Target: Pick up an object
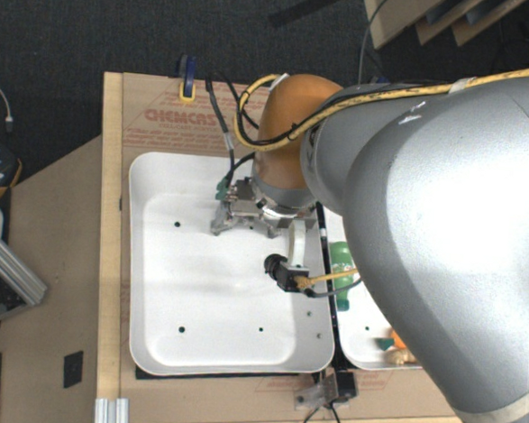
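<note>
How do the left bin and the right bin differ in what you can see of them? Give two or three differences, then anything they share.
The left bin lies almost wholly in view; the right bin is mostly covered by the arm. The gripper hangs over the left bin, not the right bin. The right bin holds a green object and an orange object; no such objects show on the left bin's floor. Both are shallow and white.

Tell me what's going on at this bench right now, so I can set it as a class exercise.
A grey robot arm with an orange band reaches in from the right, its end effector low over the left white bin. Nothing visible is held. A green object and a small orange item lie in the right bin, partly hidden by the arm.
</note>
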